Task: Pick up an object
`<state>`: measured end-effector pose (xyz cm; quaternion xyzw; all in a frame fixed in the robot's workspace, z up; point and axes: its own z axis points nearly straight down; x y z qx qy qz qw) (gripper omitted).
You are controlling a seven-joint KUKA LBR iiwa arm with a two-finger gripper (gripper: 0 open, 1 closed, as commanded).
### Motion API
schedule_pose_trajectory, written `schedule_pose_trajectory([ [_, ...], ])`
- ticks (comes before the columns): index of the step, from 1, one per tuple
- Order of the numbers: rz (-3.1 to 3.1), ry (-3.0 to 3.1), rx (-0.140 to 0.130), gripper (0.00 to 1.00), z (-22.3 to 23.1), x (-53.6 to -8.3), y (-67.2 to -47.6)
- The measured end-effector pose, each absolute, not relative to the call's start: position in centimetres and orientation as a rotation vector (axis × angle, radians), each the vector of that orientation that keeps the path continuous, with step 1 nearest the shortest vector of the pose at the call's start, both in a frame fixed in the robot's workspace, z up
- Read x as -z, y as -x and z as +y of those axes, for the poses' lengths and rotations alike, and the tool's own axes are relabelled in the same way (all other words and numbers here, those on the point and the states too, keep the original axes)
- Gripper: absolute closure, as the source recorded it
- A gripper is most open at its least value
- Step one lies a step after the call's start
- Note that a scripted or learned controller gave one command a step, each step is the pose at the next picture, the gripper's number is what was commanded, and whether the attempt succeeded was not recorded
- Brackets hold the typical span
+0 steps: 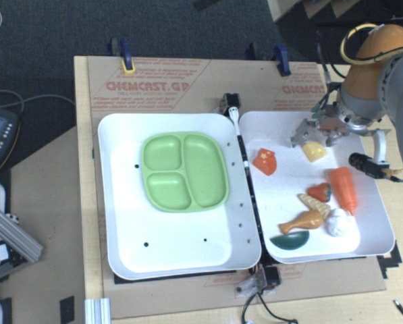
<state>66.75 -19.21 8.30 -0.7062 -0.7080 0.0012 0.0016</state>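
1. The brown board-topped desk [187, 79] carries 2 shallow white bins.
2. The left white bin [120, 241] holds a pale green 3-compartment plastic tray [185, 171].
3. The right white bin [370, 231] holds small toys.
4. The grey gripper [317, 135] hangs over a pale yellow block [314, 152]; whether it grips is unclear.
5. An orange plastic carrot [343, 187] lies nearby.

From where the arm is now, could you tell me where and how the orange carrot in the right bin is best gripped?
Probably at mid-length, coming straight down from above. The carrot lies flat, long and narrow, running roughly up and down the view, so closing the gripper across its short width suits it. Its far half has bare bin floor on both sides; its near end sits close to a white piece.
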Motion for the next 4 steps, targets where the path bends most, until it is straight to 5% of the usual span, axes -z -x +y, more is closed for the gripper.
schedule_pose_trajectory([
  [1, -2.227, 2.220, 0.000, 1.00, -19.2, -9.7, -66.9],
  [3, -2.229, 2.226, 0.007, 1.00, -17.9, -20.9, -67.1],
  [4, -2.226, 2.224, 0.004, 1.00, -17.9, -22.7, -67.2],
])
